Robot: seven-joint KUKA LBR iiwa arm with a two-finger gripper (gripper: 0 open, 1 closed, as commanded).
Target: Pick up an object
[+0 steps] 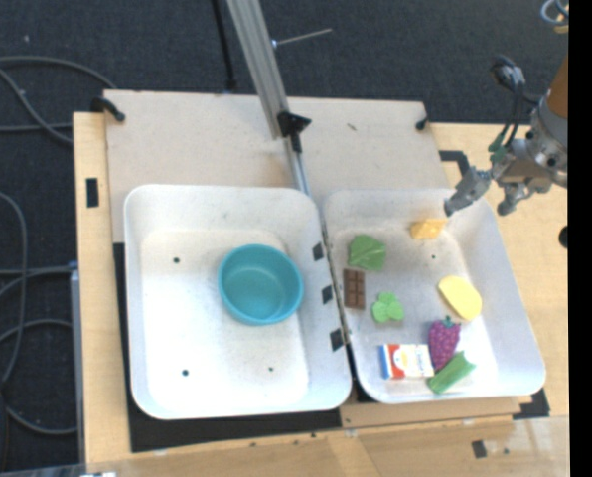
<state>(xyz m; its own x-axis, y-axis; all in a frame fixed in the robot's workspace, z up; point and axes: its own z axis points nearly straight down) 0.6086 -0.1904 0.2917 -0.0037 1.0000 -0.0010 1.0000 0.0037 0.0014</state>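
My gripper [486, 197] hangs at the far right, above the back right rim of the right bin [510, 296], open with nothing between its fingers. Just left of one fingertip an orange-yellow piece [427, 229] lies in the bin. Further forward lie a green leafy piece [367, 252], a brown chocolate bar [354, 287], a small green clover-shaped piece [386, 309], a yellow lemon-like piece [460, 297], purple grapes [443, 340], a white, red and blue carton [404, 361] and a green pod [451, 374].
The left bin [152, 266] holds a teal bowl [261, 283]. A slanted aluminium post [266, 68] rises from the back between the bins. Cables lie on the dark floor at left.
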